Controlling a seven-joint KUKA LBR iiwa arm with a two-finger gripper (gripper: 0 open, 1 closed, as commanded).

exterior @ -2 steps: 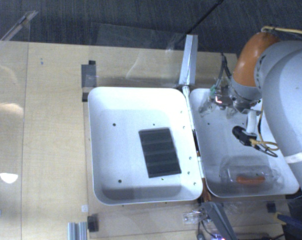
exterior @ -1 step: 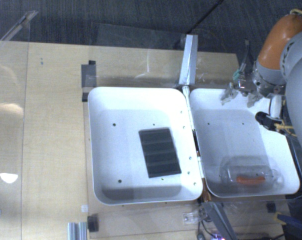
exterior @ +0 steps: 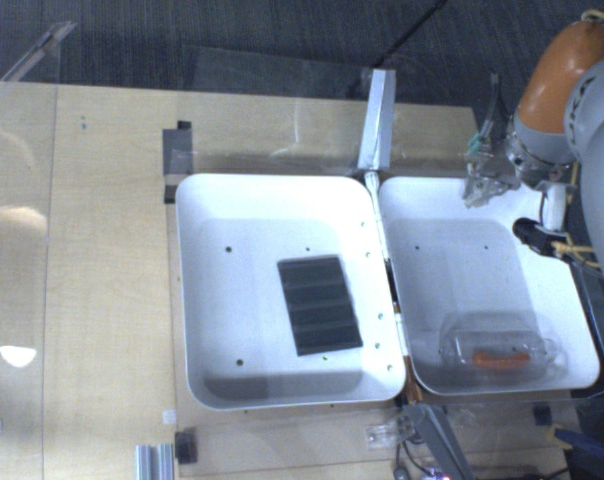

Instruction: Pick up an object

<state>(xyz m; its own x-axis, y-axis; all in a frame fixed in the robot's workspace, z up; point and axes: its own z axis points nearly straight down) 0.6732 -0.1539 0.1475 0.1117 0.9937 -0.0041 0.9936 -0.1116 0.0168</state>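
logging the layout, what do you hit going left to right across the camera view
left bin → dark ribbed panel lying in it → right bin → clear container with an orange item near its front → gripper over the right bin's far edge.

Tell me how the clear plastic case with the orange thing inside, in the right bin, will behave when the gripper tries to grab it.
The clear case looks smooth and glossy, so it may slip between the fingers. It lies flat and low near the right bin's front wall, so tipping seems unlikely, though it could slide if pushed. It probably is light, being thin plastic.
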